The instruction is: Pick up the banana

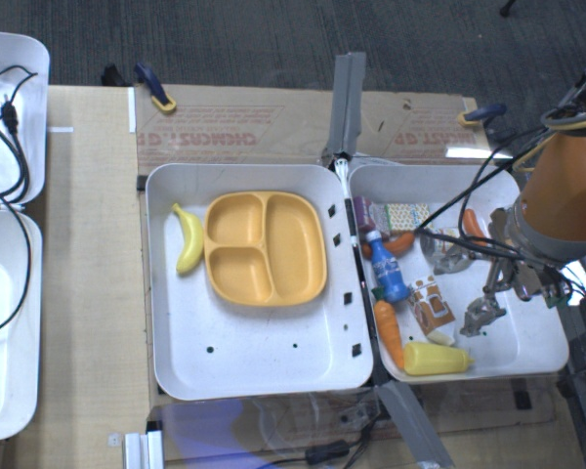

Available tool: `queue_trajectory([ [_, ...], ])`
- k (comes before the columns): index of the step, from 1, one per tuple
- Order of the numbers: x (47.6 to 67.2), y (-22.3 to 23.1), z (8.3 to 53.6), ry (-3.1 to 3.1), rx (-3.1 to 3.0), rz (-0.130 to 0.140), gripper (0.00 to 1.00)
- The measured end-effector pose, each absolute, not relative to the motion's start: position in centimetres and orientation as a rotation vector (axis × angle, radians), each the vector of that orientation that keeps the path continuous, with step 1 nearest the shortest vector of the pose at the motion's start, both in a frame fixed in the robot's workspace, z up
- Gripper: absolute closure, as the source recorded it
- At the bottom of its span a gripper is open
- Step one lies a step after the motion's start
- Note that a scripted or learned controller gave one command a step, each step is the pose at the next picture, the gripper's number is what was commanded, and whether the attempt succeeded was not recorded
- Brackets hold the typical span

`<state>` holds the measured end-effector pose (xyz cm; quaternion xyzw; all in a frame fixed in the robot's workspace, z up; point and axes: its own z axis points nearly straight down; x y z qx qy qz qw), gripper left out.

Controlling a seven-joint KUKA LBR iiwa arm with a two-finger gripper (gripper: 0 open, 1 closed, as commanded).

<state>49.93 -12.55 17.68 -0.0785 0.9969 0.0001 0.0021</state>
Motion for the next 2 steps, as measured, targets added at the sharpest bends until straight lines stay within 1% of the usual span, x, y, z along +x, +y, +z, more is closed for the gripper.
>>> queue_trajectory([
  [1, 49.2, -15.9, 10.9, 3.099, -0.347, -0.013, 0.0],
  [2, 50.1, -14.2, 19.7, 3.118, -0.339, 0.0, 0.0],
])
